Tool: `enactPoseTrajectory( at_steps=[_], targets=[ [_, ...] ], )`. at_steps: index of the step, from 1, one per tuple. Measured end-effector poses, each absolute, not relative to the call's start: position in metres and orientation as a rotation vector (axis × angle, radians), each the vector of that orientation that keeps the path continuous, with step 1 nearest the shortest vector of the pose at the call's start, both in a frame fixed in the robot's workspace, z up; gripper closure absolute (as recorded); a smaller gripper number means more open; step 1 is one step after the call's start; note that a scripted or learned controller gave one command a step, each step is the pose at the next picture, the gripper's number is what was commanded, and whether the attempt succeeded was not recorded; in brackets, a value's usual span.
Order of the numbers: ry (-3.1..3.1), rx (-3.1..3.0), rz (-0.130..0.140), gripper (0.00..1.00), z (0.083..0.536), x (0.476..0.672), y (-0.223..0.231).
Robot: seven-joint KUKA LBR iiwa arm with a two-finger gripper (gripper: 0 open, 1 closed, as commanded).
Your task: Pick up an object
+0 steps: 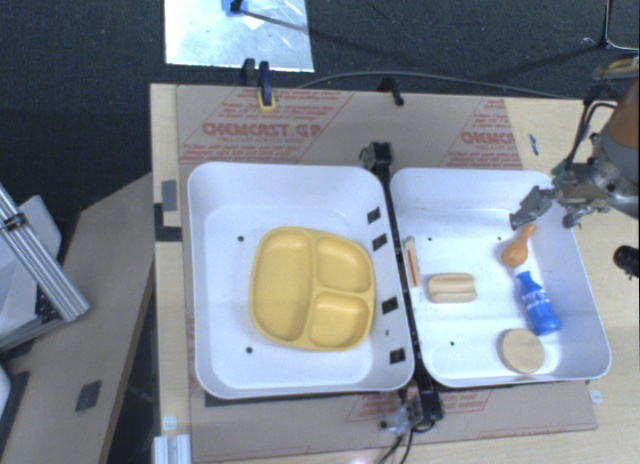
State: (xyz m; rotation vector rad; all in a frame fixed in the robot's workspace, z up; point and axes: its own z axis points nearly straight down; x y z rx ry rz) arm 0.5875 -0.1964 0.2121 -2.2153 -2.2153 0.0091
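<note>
One tray [310,287] is being held by the left bin [215,252]; one spoon [518,246], bun [450,288], bottle [536,304] and disc [522,350] by the right bin [450,217]. Whether the jaws [548,208] are open or closed cannot be told.

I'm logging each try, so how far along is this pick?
Nothing looks picked yet. The hot dog bun, the blue bottle, the round wooden disc and the orange spoon all lie on the floor of the right bin. In hand: the gripper sits at that bin's far right corner, just above the spoon. Left: grasping and lifting an object.
</note>
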Motion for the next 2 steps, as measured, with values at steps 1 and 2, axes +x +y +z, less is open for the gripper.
enactPoseTrajectory(
  at_steps=[1,2],
  targets=[
    [-2.226,-2.219,-0.001,0.00,0.219,0.590,-0.196],
    [-2.222,-2.219,0.002,0.00,0.158,0.591,-0.201]
  ],
)
